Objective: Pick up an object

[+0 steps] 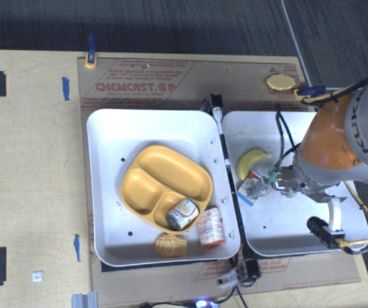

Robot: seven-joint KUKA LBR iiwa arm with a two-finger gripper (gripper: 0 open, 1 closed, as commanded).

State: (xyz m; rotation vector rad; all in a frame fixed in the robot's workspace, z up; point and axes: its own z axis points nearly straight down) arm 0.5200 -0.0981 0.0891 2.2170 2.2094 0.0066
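Your jaws (255, 188) sit low in the right bin (286, 239) beside the banana (251, 162); their spread is unclear.

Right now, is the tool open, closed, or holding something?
Tool: cannot be told; it is low in the right bin, beside the banana.

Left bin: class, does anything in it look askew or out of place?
Yes. A small can lies tipped on its side in the yellow divided tray, and the tray sits diagonally in the left bin.
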